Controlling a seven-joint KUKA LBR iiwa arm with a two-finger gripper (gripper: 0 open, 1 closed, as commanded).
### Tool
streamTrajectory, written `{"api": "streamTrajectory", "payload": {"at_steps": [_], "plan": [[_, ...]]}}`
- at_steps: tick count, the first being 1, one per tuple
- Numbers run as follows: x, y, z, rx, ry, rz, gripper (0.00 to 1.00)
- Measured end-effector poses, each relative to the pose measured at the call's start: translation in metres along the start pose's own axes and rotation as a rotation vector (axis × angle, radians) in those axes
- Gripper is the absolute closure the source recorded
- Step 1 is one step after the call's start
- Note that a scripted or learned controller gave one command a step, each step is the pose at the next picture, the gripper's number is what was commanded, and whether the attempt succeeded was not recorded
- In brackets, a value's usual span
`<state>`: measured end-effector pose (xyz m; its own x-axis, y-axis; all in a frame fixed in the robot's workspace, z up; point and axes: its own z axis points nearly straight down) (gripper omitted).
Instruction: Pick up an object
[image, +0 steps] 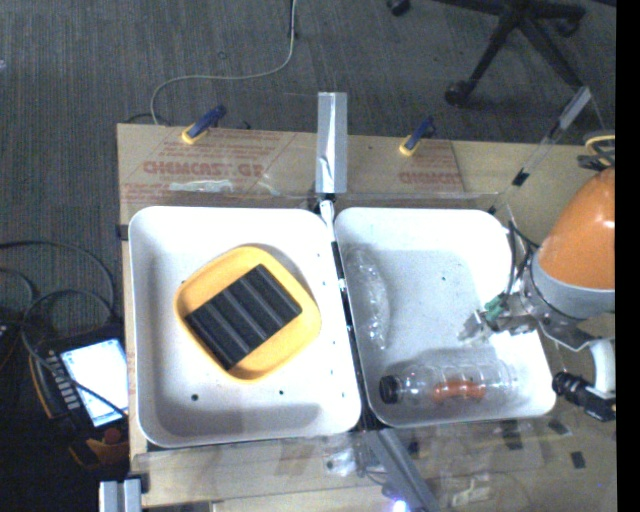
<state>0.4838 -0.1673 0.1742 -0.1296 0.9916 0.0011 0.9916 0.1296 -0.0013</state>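
The claw (497, 318), its finger state impossible to tell, hangs at the right bin's (420, 225) edge; the clear plastic bottle (450, 382) lies just below-left, long axis sideways.

Left white bin (160, 400): we log a yellow dish with a black ribbed insert (249, 310) filling its centre, margins open. Right white bin (430, 225): we log one clear plastic bottle (368, 297) along the left wall, another (450, 383) across the near edge; its upper middle floor is open.
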Motion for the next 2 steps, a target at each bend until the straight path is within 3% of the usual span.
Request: {"api": "streamTrajectory", "payload": {"at_steps": [1,2], "plan": [[-0.03,-0.003,-0.054,-0.001,-0.001,0.083,0.0],[0.038,0.071,-0.101,-0.002,-0.001,0.126,0.0]]}}
